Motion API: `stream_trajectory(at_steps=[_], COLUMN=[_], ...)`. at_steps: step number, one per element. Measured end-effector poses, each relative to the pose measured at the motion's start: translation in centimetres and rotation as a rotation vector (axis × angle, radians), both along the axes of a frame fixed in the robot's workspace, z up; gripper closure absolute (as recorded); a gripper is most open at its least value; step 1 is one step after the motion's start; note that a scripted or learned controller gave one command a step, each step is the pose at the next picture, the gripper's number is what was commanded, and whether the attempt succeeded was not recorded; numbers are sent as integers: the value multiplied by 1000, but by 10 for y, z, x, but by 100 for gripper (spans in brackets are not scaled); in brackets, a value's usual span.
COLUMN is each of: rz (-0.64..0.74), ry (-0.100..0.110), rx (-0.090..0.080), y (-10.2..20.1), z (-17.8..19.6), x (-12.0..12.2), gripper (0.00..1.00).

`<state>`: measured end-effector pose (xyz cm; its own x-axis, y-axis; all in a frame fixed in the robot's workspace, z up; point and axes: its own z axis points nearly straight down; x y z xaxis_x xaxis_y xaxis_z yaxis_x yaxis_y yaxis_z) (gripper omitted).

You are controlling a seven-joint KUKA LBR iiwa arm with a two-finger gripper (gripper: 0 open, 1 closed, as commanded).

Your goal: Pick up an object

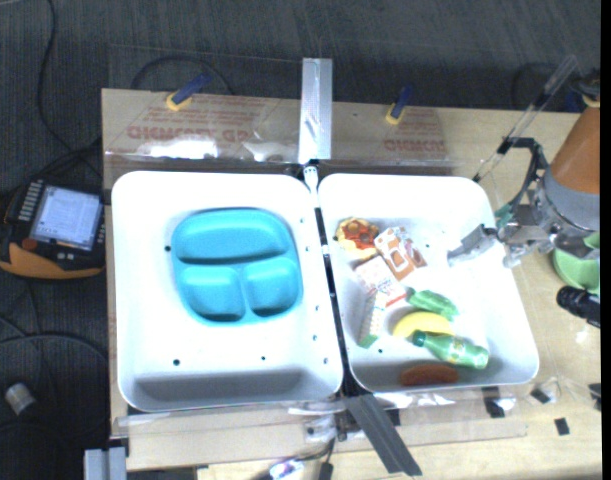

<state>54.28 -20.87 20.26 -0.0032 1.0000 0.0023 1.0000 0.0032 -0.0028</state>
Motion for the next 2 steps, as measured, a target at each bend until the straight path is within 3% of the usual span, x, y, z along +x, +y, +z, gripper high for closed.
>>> stream_trajectory(at_steps=[1, 2], rz=[176, -167], ry=[-35, -44], rx=[-12, -11], y=[27, 64], z=[-84, -93], x=[54, 84], gripper=[0, 0])
